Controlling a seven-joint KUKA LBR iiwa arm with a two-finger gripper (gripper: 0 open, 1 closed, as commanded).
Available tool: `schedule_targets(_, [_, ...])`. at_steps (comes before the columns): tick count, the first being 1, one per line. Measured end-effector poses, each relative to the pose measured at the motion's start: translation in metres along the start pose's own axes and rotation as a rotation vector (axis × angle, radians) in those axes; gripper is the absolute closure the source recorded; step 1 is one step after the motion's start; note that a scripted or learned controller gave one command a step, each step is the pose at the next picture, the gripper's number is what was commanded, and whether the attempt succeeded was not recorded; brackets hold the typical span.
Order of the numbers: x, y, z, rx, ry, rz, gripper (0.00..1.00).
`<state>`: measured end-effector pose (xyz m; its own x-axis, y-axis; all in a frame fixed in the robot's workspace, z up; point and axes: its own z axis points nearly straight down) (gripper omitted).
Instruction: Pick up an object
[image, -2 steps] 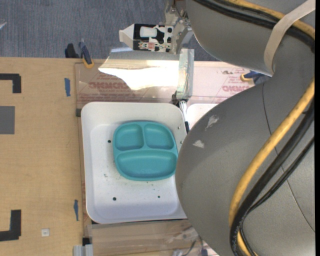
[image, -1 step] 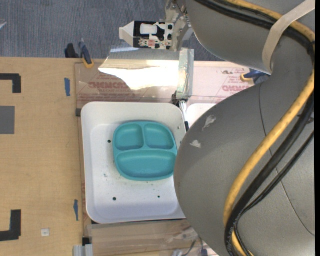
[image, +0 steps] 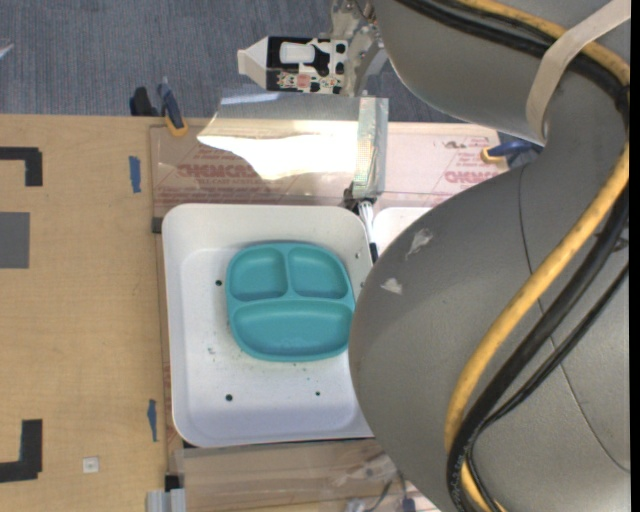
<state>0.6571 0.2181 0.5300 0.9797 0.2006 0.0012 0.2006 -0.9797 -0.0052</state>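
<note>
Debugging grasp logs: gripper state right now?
Gripper: cannot be told; the arm's grey body covers the right bin. The teal divided plate lies in the left bin, untouched.

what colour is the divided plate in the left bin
Teal, a three-compartment plastic plate; it shows best in the camera view.

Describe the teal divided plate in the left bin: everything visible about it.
The teal plate is a rounded-rectangle tray with three compartments: two small ones on the far side, one wide one on the near side, split by raised ridges. It looks like matte moulded plastic or silicone. It lies flat, open side up, slightly above the middle of the left white bin, resting on the bin's floor. Its compartments hold nothing. The grey arm looms over its right edge; whether they touch cannot be told.
</note>
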Motion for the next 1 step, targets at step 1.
schedule_targets(1, [0.0001, -0.0036, -0.0086, 0.001, -0.001, -0.006, 1.00])
